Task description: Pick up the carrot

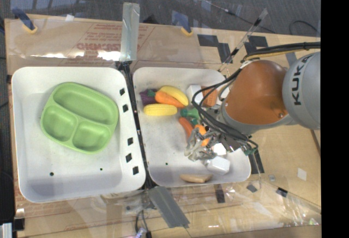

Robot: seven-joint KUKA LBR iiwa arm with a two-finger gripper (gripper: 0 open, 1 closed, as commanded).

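Looking down on the bench, you are seeing the arm (272, 95) reaching in from the right and dipping into the right bin (163, 171), because that is where all the toy food is lying. The gripper (200, 147) is hanging low over the bin's right half, just beside a white block (219, 164), and cables are crossing in front of it. Whether it is open, closed or clamped on anything, you cannot tell from here.

The carrot (186, 125) is lying as an orange sliver with a green top (189, 113), running from the middle of the bin down toward the gripper. Its lower end is disappearing under the wrist and cables, so contact is unclear. I am judging this as the approach or the closing step of the pick, with nothing yet shown lifted.

Crowding is making the job awkward for you. 1 yellow banana (174, 92), 1 orange piece (168, 98) and 1 yellow corn cob (159, 110) are sitting just up and left of the carrot, with a purple piece (147, 93) beyond them. A tan bread-like piece (195, 178) is resting near the bin's front wall.

The left bin (32, 171) is holding only the green 3-compartment plate (80, 117), well apart from the action.
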